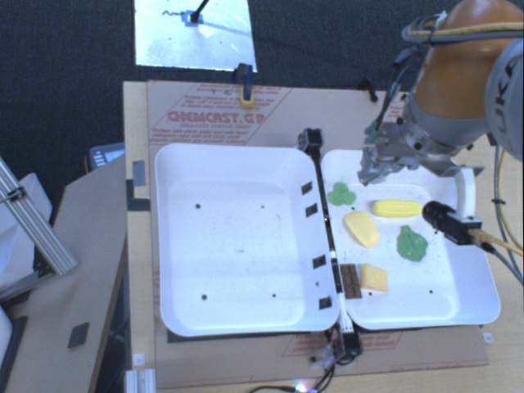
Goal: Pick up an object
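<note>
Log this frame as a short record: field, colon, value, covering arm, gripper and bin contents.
arm: reaches in from the right, over the right bin
gripper: above the right bin's far left part, near the small green piece
held: nothing seen between the fingers
right bin contents: small green piece, yellow corn-like piece, pale yellow piece, larger green piece, yellow wedge
left bin: beside the right bin

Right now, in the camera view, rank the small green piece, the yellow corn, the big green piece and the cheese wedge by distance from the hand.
From the hand:
1. small green piece, just below-left
2. yellow corn, below-right
3. big green piece, lower right
4. cheese wedge, near front edge
</note>
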